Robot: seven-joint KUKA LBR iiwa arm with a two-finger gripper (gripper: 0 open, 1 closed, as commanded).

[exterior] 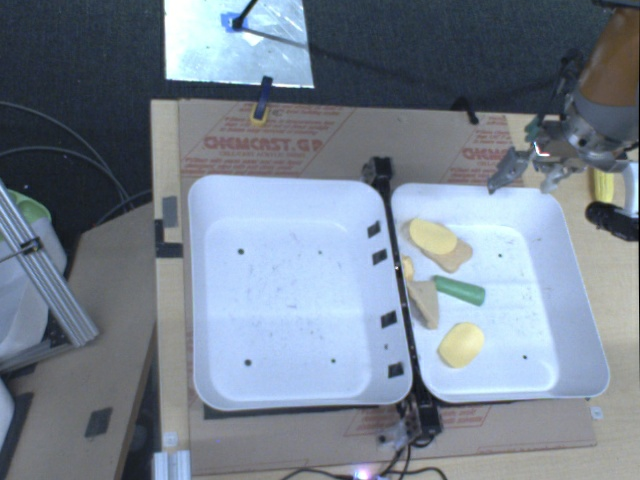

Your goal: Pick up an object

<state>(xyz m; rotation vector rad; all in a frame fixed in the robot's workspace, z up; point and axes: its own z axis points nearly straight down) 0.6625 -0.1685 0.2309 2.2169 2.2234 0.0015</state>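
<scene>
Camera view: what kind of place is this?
Likely a robotics lab grasping bench: two white bins side by side on a board, small yellow and green test items in the right bin, an industrial arm's gripper above its far edge, loose cables on dark carpet.

Even, bright overhead light; the white bins (290, 298) look slightly washed out. The metal sheet (238, 28) at eleven o'clock glares. Shadows are soft, focus is mildly grainy throughout.
</scene>
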